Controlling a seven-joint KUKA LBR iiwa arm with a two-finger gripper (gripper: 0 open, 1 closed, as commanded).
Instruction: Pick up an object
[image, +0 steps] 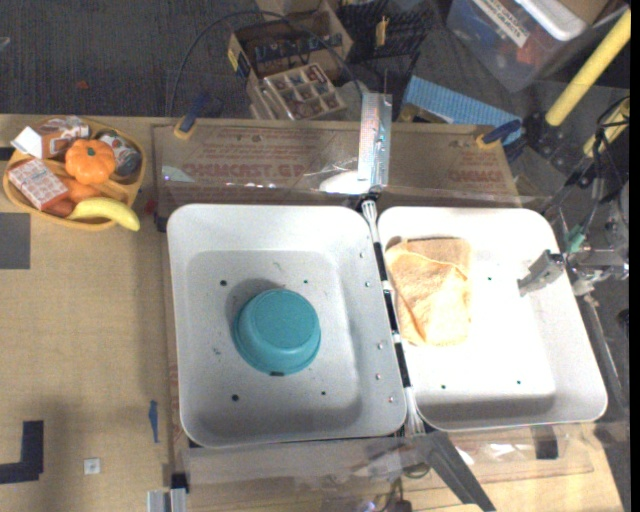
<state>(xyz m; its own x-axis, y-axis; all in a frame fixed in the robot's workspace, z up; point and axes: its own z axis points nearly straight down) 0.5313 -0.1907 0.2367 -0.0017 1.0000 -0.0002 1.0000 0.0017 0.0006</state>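
Nearest the lens, the teal bowl (278, 330) sits upside down in the left bin (200, 240), while the yellow cloth (430, 290) lies crumpled at the left side of the right bin (560, 390), near the gripper (545, 270) at that bin's right rim. Going for the cloth looks wisest: descend onto a raised fold. Whether the jaws stand open or closed I cannot tell, since the gripper is small and blurred.

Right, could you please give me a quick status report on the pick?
Gripper over right bin's right edge, holding nothing. Yellow cloth lies at that bin's left side, teal bowl upside down in left bin. Nothing blocking either.
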